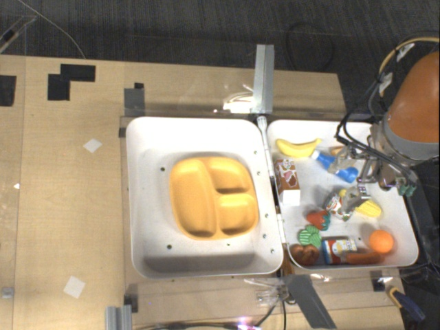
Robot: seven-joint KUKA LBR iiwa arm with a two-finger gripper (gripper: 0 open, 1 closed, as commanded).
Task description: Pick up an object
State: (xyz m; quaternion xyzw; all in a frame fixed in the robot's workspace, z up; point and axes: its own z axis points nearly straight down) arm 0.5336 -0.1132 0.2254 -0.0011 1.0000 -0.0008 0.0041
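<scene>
Right bin (412, 253) — end effector (355, 199) above toys (cluttered).

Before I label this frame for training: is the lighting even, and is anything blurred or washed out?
Camera view: mostly even light; glare streaks on the clear strip behind the bins; soft shadow along the left bin's near wall; the yellow tray is sharp; small items around the gripper are too fine to resolve.
</scene>
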